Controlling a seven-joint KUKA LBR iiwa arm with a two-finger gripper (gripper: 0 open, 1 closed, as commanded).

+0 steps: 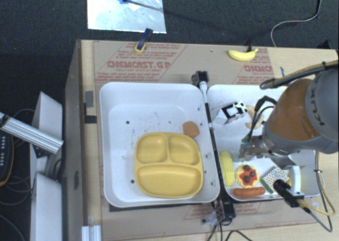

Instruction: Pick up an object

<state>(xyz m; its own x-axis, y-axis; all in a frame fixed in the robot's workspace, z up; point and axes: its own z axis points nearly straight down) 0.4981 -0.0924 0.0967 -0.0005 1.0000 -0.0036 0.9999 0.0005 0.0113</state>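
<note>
1. You have the arm (296, 115) reaching in from the right and hanging over the right bin (222, 97), its orange band above the wrist covering much of that bin.
2. The gripper (251, 147) points down toward the near end of the right bin; from this slant you cannot tell whether it is open or closed, and nothing shows held in it.
3. The likely targets lie just below and beside it: a corn cob (226, 164) along the bin's left wall, a pizza toy (246, 175) next to it, a sausage (248, 193) against the near wall, and a green-striped piece (274, 177) to the right.
4. These pieces crowd one corner and touch or nearly touch, so I judge a clean grasp on one will be awkward; walls limit approach.
5. A small black-and-white thing (234, 110) lies apart at the far end, easier to reach.
6. The left bin (119, 102) holds a yellow tray (168, 164) and a brown cookie (190, 128) at the tray's far right corner.
7. A banana (242, 53) lies on the bench (159, 62) outside both bins, likely out of play.
8. Nothing is lifted yet; the pick looks to be at the approach stage.
</note>
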